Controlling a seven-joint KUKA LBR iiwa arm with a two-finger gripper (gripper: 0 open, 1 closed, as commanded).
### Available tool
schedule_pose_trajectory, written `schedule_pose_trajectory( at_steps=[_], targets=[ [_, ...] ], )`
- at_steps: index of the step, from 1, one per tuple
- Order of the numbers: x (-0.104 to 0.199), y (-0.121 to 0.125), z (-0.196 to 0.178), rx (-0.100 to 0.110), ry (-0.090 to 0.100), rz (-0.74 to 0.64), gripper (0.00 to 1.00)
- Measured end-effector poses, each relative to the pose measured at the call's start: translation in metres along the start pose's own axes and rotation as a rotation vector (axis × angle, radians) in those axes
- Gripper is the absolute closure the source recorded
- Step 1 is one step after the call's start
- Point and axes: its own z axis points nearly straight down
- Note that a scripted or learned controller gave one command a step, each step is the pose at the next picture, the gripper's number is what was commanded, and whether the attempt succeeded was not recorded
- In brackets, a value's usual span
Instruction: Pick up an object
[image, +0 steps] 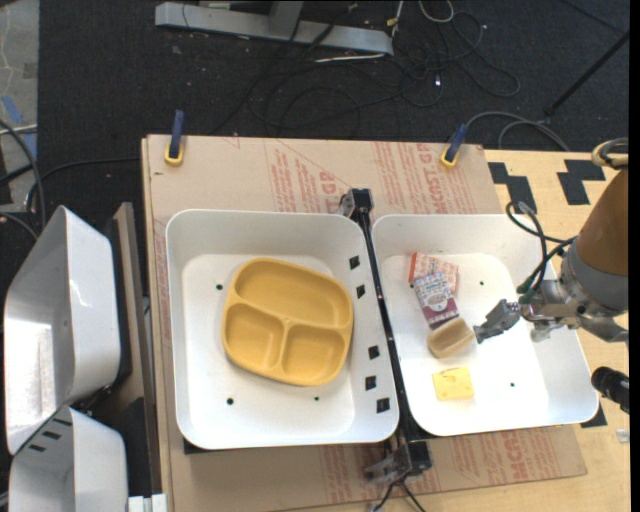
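Observation:
In the right bin (560, 395) lie a red-and-purple snack packet (434, 286), a tan rounded piece like a bread roll (450, 338) and a small yellow square (453, 383). My gripper (497, 322) reaches in from the right, just right of the tan piece and low over the bin floor. Its dark fingers point left toward that piece, and nothing sits between them. The orange band of the arm (610, 235) is at the right edge.
The left bin (190, 300) holds a yellow divided plate (287, 321). A black divider strip (378, 320) runs between the two bins. Both bins rest on a cardboard sheet (300, 165). A white container (55, 310) stands at the far left.

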Motion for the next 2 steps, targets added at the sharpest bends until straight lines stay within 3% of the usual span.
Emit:
schedule_pose_trajectory(
  at_steps=[1, 2],
  targets=[
    [0.0, 0.003, -0.006, -0.012, -0.002, -0.004, 0.0],
    [-0.002, -0.006, 0.043, -0.009, -0.001, 0.0, 0.0]
  ],
)
